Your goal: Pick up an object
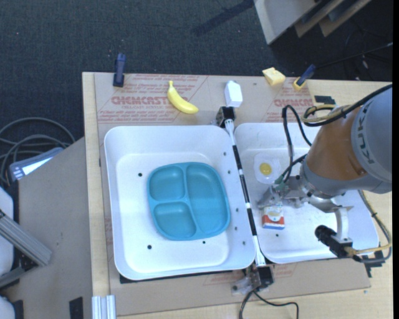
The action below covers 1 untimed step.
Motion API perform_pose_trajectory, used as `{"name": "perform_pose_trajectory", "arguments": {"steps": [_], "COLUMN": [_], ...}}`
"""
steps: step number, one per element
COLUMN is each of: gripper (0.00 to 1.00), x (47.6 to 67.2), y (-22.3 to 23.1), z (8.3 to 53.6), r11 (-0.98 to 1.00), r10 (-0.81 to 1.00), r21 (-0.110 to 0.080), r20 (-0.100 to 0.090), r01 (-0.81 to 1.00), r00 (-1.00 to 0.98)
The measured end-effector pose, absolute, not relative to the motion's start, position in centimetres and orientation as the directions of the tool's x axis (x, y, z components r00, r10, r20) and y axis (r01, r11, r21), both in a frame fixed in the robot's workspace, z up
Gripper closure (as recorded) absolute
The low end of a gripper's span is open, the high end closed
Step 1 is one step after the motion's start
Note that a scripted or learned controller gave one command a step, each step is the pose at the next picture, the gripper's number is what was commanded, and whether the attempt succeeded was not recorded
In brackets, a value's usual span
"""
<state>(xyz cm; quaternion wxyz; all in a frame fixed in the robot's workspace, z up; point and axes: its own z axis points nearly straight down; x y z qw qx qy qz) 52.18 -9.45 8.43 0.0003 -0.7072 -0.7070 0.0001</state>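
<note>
A blue divided plate (187,200) lay mid-left bin (118,156). A banana (180,99) sat at the table's (100,249) far edge. In the right bin (299,249), the end effector (277,194) (finger state unreadable) hovered just above a small red-and-white carton (273,219).

A dark grey carpet floor (93,31) surrounds the pale wooden worktop (100,205), which carries red printed lettering along its far edge. Grey cables (31,134) coil on the floor at left. Light-coloured furniture (312,15) stands at the top right.

Small red-and-white carton (273,219) in right bin (299,249)
</note>
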Motion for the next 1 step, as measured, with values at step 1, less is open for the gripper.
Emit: {"name": "perform_pose_trajectory", "arguments": {"steps": [1], "gripper": [1.0], "x": [52.2], "y": [-9.44], "z": [9.4], "r11": [-0.001], "r10": [1.0], "r21": [0.001], "r20": [0.0], "r01": [1.0], "r00": [0.001]}}
